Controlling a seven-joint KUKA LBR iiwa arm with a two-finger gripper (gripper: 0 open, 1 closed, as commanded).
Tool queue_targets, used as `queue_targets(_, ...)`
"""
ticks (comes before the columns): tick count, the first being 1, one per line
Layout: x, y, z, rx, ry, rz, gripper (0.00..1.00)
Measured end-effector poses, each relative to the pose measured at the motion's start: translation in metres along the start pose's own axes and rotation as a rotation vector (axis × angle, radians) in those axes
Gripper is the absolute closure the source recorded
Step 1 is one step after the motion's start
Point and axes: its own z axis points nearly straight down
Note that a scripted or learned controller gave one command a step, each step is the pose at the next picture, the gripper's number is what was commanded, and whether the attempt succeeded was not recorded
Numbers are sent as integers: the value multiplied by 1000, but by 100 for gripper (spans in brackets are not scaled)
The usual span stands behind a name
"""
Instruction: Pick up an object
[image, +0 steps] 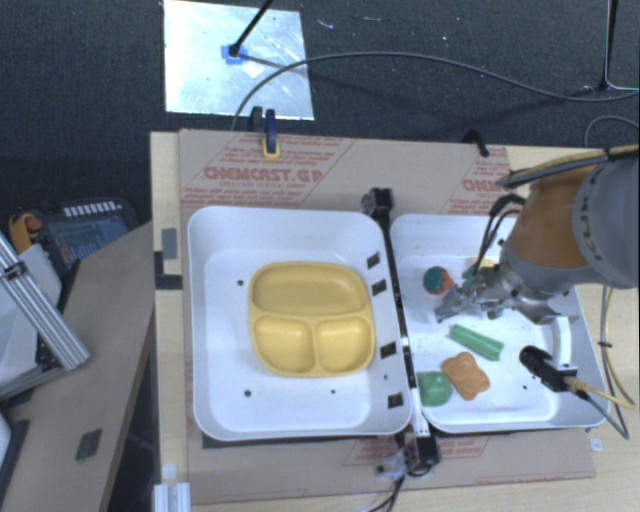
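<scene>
Gripper (462, 300) hovers right of frame centre above long green plastic stick (475, 341); finger state unclear, nothing visibly held, picking seemingly remains undone.

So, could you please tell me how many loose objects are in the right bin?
4: a teal ball near the hand, a green stick mid-bin, an orange piece and a green piece in front. The arm may hide others.

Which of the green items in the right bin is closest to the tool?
The small round green-and-red ball, just left of the tool. The long green bar lies below it; the green lump is farthest.
</scene>
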Motion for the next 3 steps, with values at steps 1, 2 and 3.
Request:
queue_targets(1, 0, 1, 13, -2, -1, 0, 0)
queue_targets(2, 0, 1, 4, -3, -1, 0, 100)
queue_targets(3, 7, -3, -43, -4, -1, -3, 100)
